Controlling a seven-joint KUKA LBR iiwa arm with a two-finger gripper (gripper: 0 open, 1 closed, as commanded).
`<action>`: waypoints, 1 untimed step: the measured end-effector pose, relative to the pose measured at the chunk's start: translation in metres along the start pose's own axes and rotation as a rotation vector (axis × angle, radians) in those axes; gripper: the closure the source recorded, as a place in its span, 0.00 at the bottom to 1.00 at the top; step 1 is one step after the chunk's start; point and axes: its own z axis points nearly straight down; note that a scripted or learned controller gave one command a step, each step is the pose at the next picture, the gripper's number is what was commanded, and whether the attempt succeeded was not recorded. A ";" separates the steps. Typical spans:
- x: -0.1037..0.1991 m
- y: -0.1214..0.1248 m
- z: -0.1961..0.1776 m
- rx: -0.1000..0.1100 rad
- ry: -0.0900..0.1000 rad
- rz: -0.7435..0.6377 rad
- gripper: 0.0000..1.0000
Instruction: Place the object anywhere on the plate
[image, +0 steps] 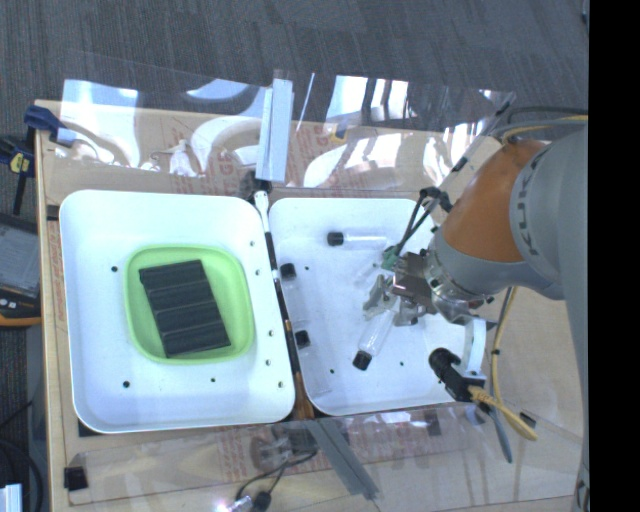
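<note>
Gripper (392, 298) hangs low over the right bin (330, 385), right of centre in the frame; whether its fingers are spread or closed cannot be told. One clear tube with a black cap (368, 347) lies just below and left of it, its long axis running from lower left to upper right. A second clear tube (352, 239) lies nearer the bin's top. One green plate (136, 285), carrying one dark ridged block (184, 307), sits in the left bin (90, 380), well apart to the left.

A robotics lab. An industrial arm (520, 215) reaches over two white bins (90, 300) on a cable-strewn worktop (150, 460), grey carpet (200, 40) beyond.
</note>
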 end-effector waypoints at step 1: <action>0.085 0.019 0.014 -0.002 -0.003 -0.219 1.00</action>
